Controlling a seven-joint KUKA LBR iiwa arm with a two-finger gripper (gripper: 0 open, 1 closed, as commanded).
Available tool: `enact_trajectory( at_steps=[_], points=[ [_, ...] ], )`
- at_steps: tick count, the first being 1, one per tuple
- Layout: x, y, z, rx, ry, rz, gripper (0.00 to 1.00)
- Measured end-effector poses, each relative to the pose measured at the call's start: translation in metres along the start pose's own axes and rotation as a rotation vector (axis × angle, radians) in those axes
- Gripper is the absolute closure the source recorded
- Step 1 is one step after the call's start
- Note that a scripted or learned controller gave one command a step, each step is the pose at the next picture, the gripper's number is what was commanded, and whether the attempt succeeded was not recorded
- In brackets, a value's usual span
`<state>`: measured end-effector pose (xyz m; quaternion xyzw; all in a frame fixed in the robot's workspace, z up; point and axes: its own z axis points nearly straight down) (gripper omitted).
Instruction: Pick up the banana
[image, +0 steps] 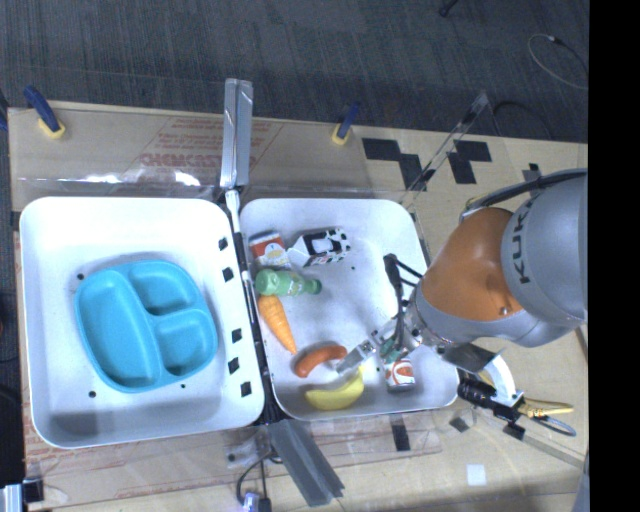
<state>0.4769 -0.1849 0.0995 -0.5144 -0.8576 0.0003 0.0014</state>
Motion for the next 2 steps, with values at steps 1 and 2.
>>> enact_trajectory(
  at_steps=[1,2],
  points=[
    [0.03,0.043,0.009,-0.002,-0.002,-0.098,0.0],
    [-0.017,-0.009,0.009,-0.001,0.001,-0.193,0.0]
  ],
)
